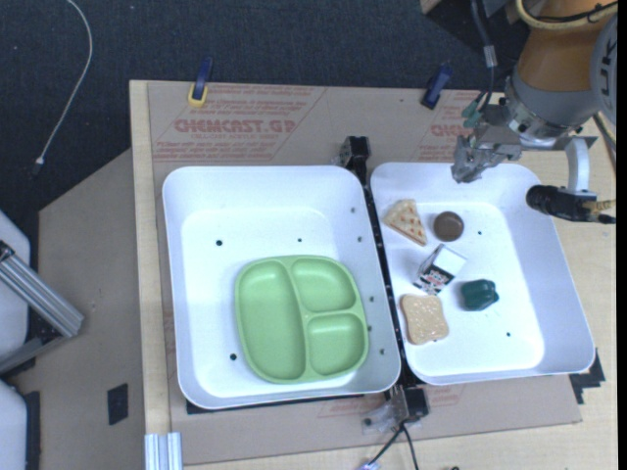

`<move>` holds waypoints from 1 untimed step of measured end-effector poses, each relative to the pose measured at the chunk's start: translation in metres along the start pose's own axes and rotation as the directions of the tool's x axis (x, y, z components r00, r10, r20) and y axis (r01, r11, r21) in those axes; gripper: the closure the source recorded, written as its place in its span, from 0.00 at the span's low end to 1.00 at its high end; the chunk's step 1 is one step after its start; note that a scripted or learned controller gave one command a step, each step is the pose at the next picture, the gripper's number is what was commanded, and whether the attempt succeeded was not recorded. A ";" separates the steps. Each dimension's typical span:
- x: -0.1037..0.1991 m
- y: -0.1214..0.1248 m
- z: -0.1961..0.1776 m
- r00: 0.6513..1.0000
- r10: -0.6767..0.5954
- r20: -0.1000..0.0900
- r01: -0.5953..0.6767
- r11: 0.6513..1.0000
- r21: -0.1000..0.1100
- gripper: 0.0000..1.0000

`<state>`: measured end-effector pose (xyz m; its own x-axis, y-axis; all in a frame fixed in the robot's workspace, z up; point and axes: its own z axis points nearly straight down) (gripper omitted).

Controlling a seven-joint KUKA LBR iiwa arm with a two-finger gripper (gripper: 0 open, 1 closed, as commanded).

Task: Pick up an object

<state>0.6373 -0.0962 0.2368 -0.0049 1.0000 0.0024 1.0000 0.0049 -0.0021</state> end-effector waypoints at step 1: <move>0.059 -0.015 -0.004 1.000 -0.001 0.000 0.001 1.000 0.000 1.00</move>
